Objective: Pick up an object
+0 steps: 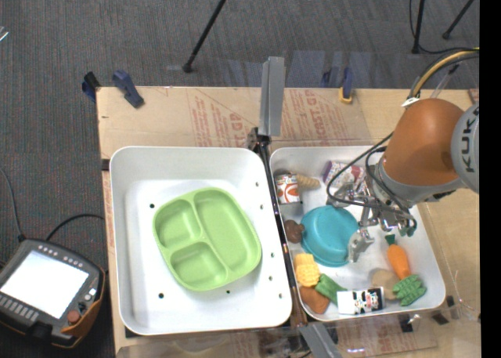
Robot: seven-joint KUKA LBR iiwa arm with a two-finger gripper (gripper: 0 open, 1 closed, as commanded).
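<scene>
The jaws (362,245) hang low in the right bin (435,266), right at the edge of the teal bowl (329,233), but whether they are released or clenched I cannot tell. Just beside them lies an orange carrot (399,260), with a green toy (409,289) below it. A small can (287,189) stands near the bin's left wall. Across the divider, a green divided plate (207,237) lies flat in the left bin (133,192) on the table (164,113).

Two white bins (125,192): a lime-green divided plate (207,237) at left; at right a teal bowl (329,233), orange carrot (399,261), yellow corn (307,270), and red-and-white can (288,189).
</scene>
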